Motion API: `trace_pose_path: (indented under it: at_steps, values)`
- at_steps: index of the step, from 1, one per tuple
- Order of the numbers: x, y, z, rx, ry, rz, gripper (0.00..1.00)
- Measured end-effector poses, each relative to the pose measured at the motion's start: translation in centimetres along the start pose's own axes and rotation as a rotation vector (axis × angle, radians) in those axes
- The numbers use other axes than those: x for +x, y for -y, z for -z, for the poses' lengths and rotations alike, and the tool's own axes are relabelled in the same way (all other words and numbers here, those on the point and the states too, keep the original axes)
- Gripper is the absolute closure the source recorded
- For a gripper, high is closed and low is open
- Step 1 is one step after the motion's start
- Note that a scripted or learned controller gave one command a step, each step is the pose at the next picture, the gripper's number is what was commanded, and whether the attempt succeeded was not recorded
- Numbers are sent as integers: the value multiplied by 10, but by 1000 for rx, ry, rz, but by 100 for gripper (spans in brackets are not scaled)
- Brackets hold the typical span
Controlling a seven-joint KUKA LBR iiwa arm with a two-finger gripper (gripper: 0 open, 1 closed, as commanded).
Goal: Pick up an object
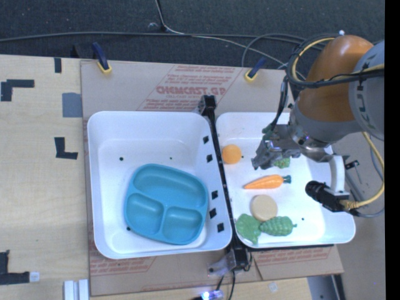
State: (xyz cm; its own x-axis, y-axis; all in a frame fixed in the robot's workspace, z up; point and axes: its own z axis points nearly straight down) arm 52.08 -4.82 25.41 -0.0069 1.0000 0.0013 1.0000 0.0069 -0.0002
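**Over the right bin, my tool hangs low above the toys**

Over the right bin (pixel 337 230), toward its 12 o'clock end, my tool (pixel 267 156) sits low, with a small green piece (pixel 283 163) showing just at its 3 o'clock side. Whether it is open or closed, or has anything in it, I cannot tell from this slant. I judge the step in hand to be the approach: nothing is lifted yet. The carrot (pixel 265 182) lies just at my 6 o'clock, the orange ball (pixel 231 154) at 9 o'clock near the divider, the tan disc (pixel 264 207) and two green toys (pixel 265 227) farther toward 6. The blue tray (pixel 166 204) rests alone in the left bin (pixel 106 136). Next I would need to settle squarely over one piece, close on it, then rise straight.
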Motion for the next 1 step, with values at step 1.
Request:
trace_pose_path:
  at_steps: [1]
  values:
    - [43, 4, -3, 1, 1, -2, 100]
